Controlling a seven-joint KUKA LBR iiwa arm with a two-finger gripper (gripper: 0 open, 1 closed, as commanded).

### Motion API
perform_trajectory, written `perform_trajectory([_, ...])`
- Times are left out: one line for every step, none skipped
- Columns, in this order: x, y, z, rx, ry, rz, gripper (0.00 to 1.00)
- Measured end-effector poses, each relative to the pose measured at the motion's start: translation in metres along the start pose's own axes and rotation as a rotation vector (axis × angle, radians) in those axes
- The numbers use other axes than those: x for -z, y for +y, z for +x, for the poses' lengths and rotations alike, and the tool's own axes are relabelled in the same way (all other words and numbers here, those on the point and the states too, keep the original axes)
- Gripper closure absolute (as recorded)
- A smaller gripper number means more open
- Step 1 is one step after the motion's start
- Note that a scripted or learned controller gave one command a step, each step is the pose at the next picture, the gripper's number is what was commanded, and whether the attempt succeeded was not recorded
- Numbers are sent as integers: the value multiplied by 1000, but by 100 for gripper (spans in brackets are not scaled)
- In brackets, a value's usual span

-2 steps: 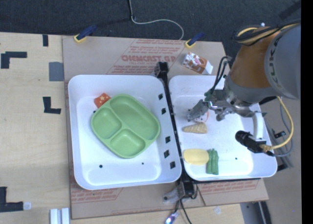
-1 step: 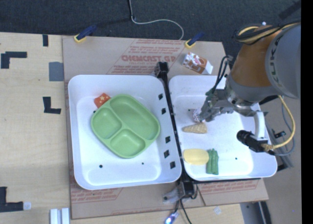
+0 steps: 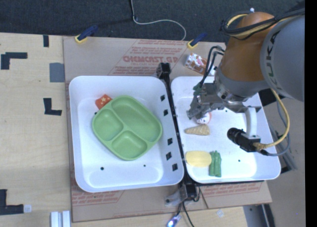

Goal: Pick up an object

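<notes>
Wooden worktop (image 3: 29, 137) with black markings fills the left of the scene, and a sheet of printed cardboard (image 3: 143, 57) lies under both bins. On the left, the left white bin (image 3: 84, 171) carries a green divided plate (image 3: 127, 127) with three compartments, set at a slant near the bin's middle. A small orange-red piece (image 3: 103, 101) peeks out from behind the plate's upper left edge, touching it. A black divider strip (image 3: 171, 122) runs between the two bins.

Moving right, the right white bin (image 3: 247, 171) bears several small things. Near its front left lies a yellow rounded item (image 3: 198, 159), and just beside that, on its right, a green stalk-like toy vegetable (image 3: 215, 164). Above these, nearer the bin's middle, lies a tan cone-shaped piece (image 3: 197, 131). Just above the cone sits a small white-and-red object (image 3: 203, 118), right under the gripper (image 3: 199, 113).

The gripper hangs low over the upper left part of the right bin, its dark fingers pointing down at that white-and-red object. How wide it is open, and whether it has any grip on the object, I cannot tell: the fingers are too dark and crowded to read.

A small packet (image 3: 196, 62) rests on the cardboard beyond the bin's far edge. Behind the gripper rises the arm (image 3: 277, 47), grey with its orange band, with a black cable fitting (image 3: 242, 139) hanging over the bin's right side.
</notes>
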State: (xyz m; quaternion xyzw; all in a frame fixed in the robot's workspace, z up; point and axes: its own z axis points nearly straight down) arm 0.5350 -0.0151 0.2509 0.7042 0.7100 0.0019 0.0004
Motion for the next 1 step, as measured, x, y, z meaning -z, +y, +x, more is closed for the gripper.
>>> perform_trajectory([117,-37,37,0,1,-7,100])
